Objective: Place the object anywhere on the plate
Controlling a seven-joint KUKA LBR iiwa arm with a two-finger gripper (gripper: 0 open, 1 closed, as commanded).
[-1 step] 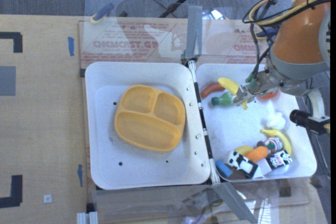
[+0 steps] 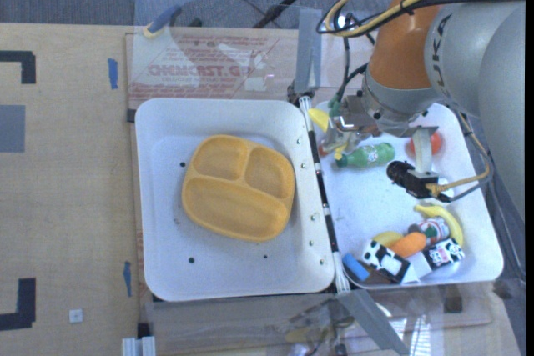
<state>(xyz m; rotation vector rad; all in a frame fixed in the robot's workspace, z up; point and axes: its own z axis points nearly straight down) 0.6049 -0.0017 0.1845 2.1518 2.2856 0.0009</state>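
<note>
Camera view, looking down on both bins. A green bottle-shaped toy (image 2: 367,154) lay on its side in the far left corner of the right-hand bin (image 2: 367,208), just beside the gripper (image 2: 344,133); whether the gripper was open or closed, or had hold of anything, could not be told. A red-and-white item (image 2: 424,143) lay near the toy. A banana (image 2: 444,217), an orange piece (image 2: 409,244) and black-and-white pieces (image 2: 385,258) crowded the near edge. The yellow divided plate (image 2: 239,188) sat in the left-hand bin (image 2: 158,179), well apart from the toy.
</note>
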